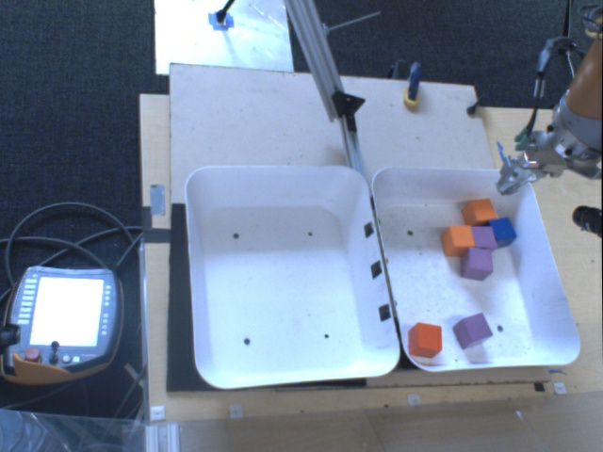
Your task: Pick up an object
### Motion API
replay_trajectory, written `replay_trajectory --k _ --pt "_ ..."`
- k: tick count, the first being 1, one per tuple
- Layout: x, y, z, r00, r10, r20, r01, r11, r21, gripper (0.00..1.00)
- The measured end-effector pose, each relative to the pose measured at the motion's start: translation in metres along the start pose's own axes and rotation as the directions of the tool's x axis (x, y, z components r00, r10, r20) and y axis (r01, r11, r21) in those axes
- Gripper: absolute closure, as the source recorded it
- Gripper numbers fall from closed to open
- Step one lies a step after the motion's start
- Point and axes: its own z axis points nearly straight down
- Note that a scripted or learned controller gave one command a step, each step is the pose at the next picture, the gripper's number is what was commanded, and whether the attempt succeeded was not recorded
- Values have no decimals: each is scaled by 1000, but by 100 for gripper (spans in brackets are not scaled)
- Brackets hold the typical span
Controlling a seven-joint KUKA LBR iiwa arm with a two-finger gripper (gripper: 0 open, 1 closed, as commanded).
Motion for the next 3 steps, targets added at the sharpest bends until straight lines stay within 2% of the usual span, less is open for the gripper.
replay_trajectory --k 1,2,3 --pt "0 1 -3 1000 0 -2 0 1000 6 100" --pt "56 1 3 1000 -4 -5 4 1000 9 100" --pt "112 0 -12 1000 -5 -5 5 1000 7 100"
